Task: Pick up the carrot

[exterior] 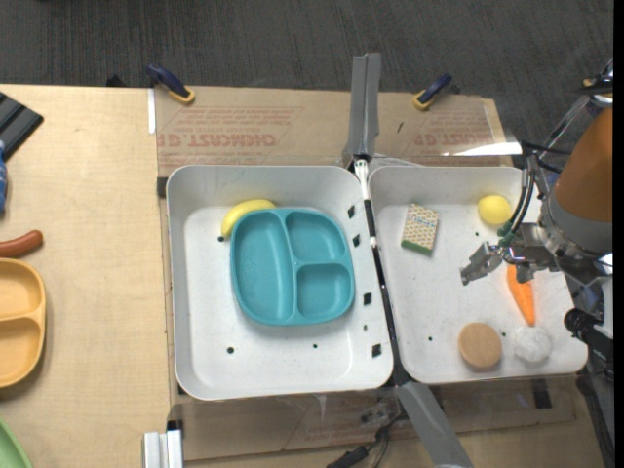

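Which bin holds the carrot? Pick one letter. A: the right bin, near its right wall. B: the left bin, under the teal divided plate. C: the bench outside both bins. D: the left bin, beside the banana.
A: the carrot lies in the right bin close to its right wall, just below the tool, between the yellow ball and the white lump.

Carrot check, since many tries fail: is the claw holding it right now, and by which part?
It cannot be told. The claw is at the top end of the carrot in the right bin, but a grip isn't clearly visible.
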Robot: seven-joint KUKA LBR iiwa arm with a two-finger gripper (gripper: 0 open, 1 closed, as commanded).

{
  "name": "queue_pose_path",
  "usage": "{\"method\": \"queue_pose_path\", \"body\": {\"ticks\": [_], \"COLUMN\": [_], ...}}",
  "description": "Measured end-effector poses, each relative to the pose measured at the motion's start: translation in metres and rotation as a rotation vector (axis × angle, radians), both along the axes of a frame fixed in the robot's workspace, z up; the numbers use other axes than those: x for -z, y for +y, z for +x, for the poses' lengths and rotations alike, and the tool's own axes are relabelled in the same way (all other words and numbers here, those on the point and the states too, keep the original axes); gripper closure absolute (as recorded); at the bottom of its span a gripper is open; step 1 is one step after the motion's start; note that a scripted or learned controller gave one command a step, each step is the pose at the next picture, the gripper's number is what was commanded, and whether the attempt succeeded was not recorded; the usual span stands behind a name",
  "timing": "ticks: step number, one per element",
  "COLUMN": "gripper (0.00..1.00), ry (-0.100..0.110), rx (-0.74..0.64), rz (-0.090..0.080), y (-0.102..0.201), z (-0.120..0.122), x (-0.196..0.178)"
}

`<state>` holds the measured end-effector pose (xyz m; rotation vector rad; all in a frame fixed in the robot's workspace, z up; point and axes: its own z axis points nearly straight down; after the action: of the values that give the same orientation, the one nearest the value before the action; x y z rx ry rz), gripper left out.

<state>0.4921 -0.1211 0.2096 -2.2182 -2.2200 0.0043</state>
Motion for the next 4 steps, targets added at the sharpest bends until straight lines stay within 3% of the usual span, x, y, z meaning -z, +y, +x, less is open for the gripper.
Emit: {"method": "queue_pose_path", "body": {"ticks": [1, 2, 3, 4], "gripper": [0.00, 0.00, 0.00, 1.00], "ry": [-0.006, -0.002, 0.003, 0.000], "rx": [-0.025, 0.000, -0.009, -0.006], "rz": [-0.002, 0.000, 0.013, 0.007], "y": [-0.061, -0.101, -0.093, -0.096], "z": [0.055, 0.069, 0.036, 0.037], "x": [-0.050, 0.035, 0.118, 0.108]}}
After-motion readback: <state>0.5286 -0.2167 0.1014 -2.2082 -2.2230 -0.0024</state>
